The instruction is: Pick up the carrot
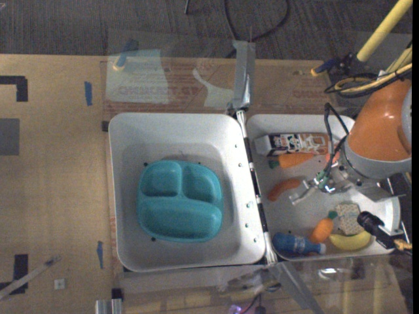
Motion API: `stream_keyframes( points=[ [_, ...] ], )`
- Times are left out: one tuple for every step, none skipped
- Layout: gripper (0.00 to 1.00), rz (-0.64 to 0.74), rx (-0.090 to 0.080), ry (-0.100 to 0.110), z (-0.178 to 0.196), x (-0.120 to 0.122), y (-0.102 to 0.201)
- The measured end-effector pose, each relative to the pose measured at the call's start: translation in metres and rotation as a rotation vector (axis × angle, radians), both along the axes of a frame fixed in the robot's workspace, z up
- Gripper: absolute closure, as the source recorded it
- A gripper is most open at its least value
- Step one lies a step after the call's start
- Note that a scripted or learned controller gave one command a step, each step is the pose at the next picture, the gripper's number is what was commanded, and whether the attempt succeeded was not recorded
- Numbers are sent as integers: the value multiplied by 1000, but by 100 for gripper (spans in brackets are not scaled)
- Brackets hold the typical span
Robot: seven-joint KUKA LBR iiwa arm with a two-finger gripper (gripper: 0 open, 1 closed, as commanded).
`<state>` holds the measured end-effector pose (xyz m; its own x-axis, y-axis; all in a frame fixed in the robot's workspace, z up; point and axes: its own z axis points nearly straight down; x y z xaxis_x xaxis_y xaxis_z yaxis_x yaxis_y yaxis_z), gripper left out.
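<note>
- We see the tool (pixel 313 190) low in the right bin (pixel 262 175), at the right centre of the frame, its metal fingers pointing left; whether they are apart or together we cannot tell.
- The carrot (pixel 296 160) lies just above the tool, against the milk carton (pixel 291 142) at the bin's upper wall, so we judge a grasp there would be crowded.
- An orange sausage-like piece (pixel 284 188) sits just left of the tool, easy to mistake for the target.
- A smaller orange item (pixel 321 230), a blue bottle (pixel 296 244) and a banana (pixel 350 241) line the lower edge.
- The left bin (pixel 124 142) holds a teal divided plate (pixel 179 201), well away from the work.
</note>
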<state>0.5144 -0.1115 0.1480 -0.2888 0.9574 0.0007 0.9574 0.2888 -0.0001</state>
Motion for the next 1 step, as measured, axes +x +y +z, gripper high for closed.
stream_keyframes(
  points=[
    [0, 21, -2, -3, 54, 81, -37]
  ],
)
